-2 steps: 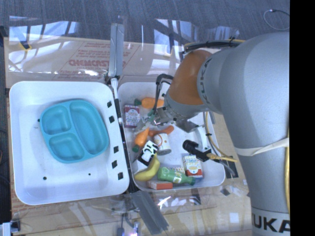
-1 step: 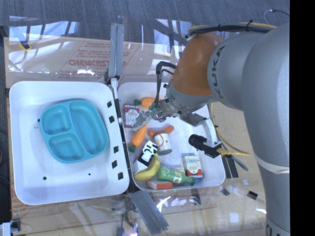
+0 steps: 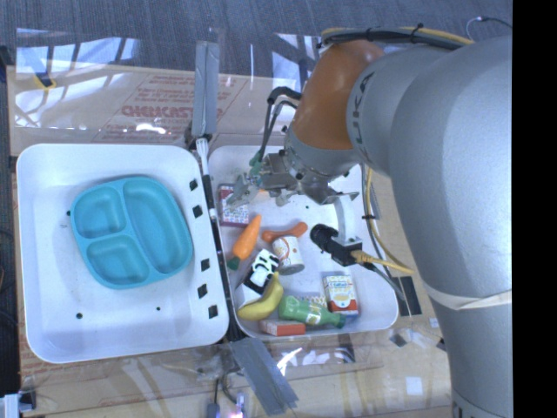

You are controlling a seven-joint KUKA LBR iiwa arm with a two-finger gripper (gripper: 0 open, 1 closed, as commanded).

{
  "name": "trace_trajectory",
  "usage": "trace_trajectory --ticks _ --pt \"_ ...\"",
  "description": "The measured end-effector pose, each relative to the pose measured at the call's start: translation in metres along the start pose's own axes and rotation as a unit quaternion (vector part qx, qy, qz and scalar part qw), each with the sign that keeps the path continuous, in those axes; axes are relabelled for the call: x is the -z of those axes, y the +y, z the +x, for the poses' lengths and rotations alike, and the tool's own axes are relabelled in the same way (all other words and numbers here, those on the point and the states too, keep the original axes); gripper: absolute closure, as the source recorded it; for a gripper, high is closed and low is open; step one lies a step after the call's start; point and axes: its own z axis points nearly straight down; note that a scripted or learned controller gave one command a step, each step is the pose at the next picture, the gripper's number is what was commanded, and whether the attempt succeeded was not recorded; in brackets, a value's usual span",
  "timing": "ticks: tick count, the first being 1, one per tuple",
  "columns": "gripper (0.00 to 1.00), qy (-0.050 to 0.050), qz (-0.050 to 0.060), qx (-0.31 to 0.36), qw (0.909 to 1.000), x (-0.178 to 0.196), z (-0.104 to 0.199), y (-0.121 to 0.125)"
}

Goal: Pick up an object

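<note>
The jaws [image 3: 261, 181] are hanging low over the far end of the right bin [image 3: 383, 316], and I cannot tell whether they are spread or pressed together, because the wrist parts are covering them. Nothing is showing between them, so in my judgement the arm is in the approach step and no object is picked yet.

Well away from the jaws, on the other side of the divider, the left bin [image 3: 43, 259] is carrying a blue divided plate [image 3: 130, 231]. Nearer the camera than the jaws, the right bin is holding the small things in a crowd: a green bottle [image 3: 311, 313], a banana [image 3: 264, 302], an orange carrot [image 3: 246, 237], a small juice carton [image 3: 339, 291] and a white can [image 3: 286, 252]. Just beside the jaws a small printed box [image 3: 231, 206] is lying flat.

The next move is calling for a choice of one target and a straight descent on it, without pushing the neighbours.
</note>
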Motion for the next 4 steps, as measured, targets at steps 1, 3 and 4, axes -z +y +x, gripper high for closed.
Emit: trace_trajectory --ticks 1,3,4 --pt "0.0 0.001 0.002 0.081 0.9967 -0.001 -0.015 -0.034" --pt "0.0 0.001 0.001 0.114 0.9935 -0.012 -0.055 0.027" --pt "0.0 0.001 0.001 0.156 0.9877 -0.1 -0.09 0.052"
